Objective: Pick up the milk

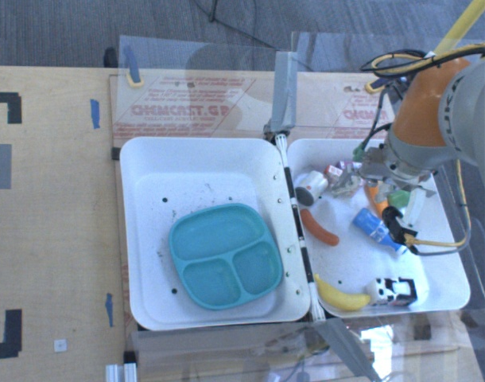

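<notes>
In the camera view, my arm [433,110] comes in from the upper right of the frame, and my gripper [388,199] hangs over the upper right part of the right bin [453,293]. From this slanted view I cannot tell if the gripper is spread or closed, because the wrist covers it. Near the gripper are a blue object [374,225] and an orange object [373,191]; I cannot say whether it touches them. The milk [396,290], a small carton with black and white patches, is at the lower right of the frame, near the bottom edge of the right bin and well apart from my gripper. Just beside it on the left lies a banana [342,296]. A red sausage [320,228] and a white cup [310,187] are toward the left wall of this bin. The left bin [147,173] holds a teal divided plate [225,255].
</notes>
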You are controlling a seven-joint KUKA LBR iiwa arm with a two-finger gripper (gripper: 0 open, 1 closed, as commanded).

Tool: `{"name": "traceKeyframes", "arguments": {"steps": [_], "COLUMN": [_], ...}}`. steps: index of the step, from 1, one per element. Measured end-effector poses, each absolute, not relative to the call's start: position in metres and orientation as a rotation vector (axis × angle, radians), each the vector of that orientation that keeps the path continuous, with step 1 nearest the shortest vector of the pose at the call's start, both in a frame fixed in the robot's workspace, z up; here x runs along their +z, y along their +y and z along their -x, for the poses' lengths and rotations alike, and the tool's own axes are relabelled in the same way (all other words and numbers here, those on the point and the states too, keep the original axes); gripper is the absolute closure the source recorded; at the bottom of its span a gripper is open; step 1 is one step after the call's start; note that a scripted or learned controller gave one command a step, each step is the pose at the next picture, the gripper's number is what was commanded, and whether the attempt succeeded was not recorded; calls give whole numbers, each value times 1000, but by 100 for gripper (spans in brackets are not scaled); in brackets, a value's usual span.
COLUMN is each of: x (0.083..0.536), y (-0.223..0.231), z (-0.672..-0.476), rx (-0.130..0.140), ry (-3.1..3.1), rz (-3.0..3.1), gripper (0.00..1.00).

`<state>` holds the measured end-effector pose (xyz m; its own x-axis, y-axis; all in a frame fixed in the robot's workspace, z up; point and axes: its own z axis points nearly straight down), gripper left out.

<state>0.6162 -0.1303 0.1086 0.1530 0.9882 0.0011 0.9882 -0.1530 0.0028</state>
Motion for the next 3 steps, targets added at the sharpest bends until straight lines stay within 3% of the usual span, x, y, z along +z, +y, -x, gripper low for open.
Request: {"name": "traceKeyframes", "arguments": {"steps": [1, 2, 3], "x": [112, 141, 186], "y": [-130, -121, -73], "z": [-603, -667, -667], "rx": [0, 1, 1], "ry": [1902, 1706, 1827], "rz": [-2502, -2637, -2554], "gripper": [0, 0, 0]}}
